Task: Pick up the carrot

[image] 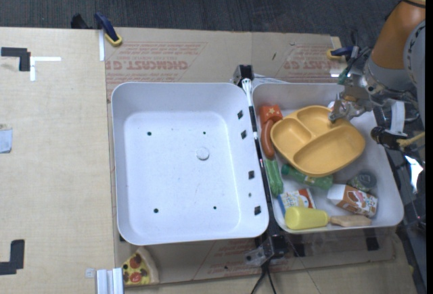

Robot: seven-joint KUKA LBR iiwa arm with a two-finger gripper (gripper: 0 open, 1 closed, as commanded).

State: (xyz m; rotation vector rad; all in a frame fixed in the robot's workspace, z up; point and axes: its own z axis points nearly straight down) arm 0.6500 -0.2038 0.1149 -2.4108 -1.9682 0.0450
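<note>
Red lettering ran mirrored across the cardboard sheet (pixel 177 59) at upper centre of the frame. It could not be read with certainty.

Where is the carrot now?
In the camera view, the carrot lies in the right bin, against its left wall, partly under the yellow plate and just above the green item.

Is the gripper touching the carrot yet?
Apart. The camera view shows the gripper over the yellow plate's back rim, with the plate's width between it and the carrot.
</note>
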